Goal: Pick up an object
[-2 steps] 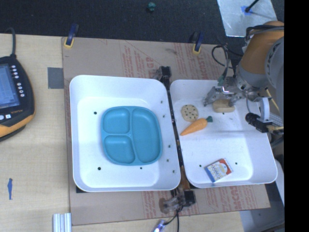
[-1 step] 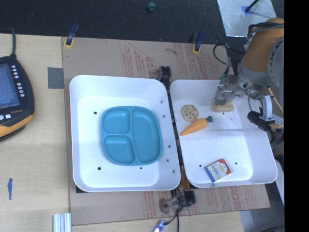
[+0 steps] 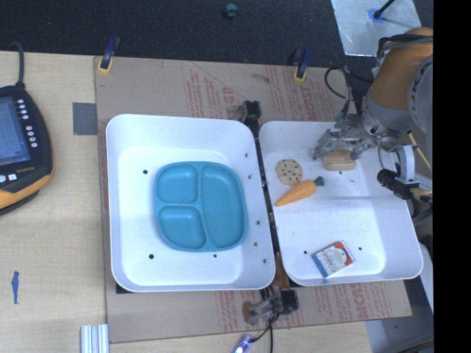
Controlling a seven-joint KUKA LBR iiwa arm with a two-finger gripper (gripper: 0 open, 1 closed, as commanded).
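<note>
Cardboard (image 3: 184,315) covers the table (image 3: 51,271) beneath both bins, and at its near edge a small dark fitting with wires (image 3: 268,307) is too blurred to identify. Nearest in the right bin (image 3: 390,256) lies a small flat packet (image 3: 333,259), printed blue, white and red, its label unreadable. Beside it, the left bin (image 3: 129,256) holds a blue divided plate (image 3: 200,205) with three compartments. Farther back in the right bin, a toy carrot (image 3: 296,192) lies at a slant with its green end toward the arm, and a round cookie (image 3: 288,170) sits just behind it, close but apart. Beyond those, at the bin's far side, the end effector (image 3: 340,147) hangs directly over a pale tan, bread-like piece (image 3: 340,163); its metal fingers seem spread above the piece, though whether they touch or grip it I cannot tell. The arm's grey body (image 3: 401,79) is cut off at the right. A pendant (image 3: 18,149) at the left is also cropped, and two clamps (image 3: 109,53) pin the cardboard's far edge.
</note>
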